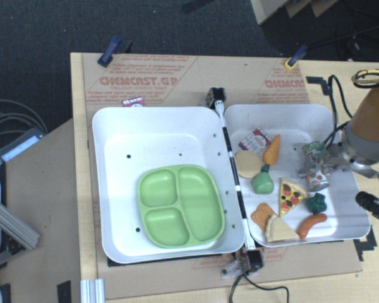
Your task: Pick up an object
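While the tool (316,163), whose state cannot be told, is lowered into the right bin (290,115) near a small crumpled object (318,180), the reaching step is judged underway.

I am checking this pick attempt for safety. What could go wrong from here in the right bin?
1. The gripper is low among crowded toy food; it may push the pizza slice or the dark green piece instead of lifting anything.
2. The sausage lies near the right bin's front edge, so a nudge might shift it against the wall, where it is harder to grasp.
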You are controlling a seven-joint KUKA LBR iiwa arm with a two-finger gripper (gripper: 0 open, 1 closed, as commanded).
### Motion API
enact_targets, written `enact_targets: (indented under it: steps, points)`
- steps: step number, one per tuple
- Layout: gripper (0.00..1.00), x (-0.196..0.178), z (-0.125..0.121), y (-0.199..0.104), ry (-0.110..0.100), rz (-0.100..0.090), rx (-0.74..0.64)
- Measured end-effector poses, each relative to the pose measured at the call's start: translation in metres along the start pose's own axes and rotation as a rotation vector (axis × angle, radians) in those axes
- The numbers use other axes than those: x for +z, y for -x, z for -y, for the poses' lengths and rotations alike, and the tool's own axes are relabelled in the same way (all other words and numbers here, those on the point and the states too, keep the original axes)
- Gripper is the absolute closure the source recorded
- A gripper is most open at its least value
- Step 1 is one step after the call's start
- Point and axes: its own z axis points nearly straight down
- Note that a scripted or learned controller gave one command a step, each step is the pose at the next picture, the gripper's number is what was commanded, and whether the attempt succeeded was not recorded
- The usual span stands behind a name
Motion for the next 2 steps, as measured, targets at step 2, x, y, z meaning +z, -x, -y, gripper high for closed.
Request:
enact_targets:
  steps: [2]
  points:
    - [1.00,-0.090,-0.011,-0.151,0.001,0.000,-0.002]
